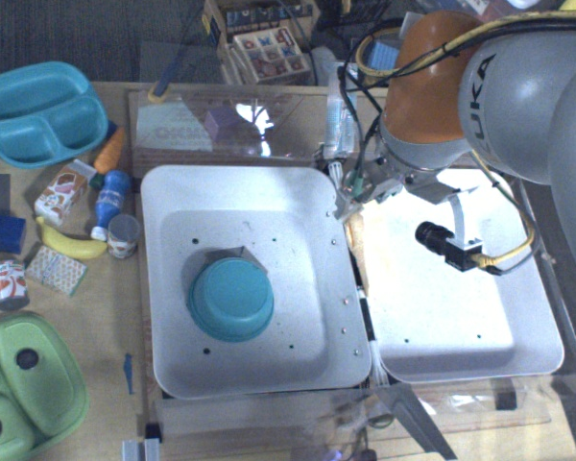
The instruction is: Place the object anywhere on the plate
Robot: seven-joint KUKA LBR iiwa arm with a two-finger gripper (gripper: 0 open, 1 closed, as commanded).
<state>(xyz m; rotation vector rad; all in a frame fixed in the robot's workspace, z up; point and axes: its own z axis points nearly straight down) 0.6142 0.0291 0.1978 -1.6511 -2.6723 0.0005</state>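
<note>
Two white bins sit before you: your fingers (350, 200), whose spread you cannot tell, hover over the seam, with the round teal bowl (231, 300) upside down lower-left in the left bin (173, 200).

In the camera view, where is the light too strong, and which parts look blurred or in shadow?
In the camera view, the right bin is overexposed, its floor almost pure white under the arm; glare also flashes on the clear plastic sheet behind the left bin. The blue bowl throws a soft shadow up-left. The arm's orange band looks soft, being close to the lens.
</note>
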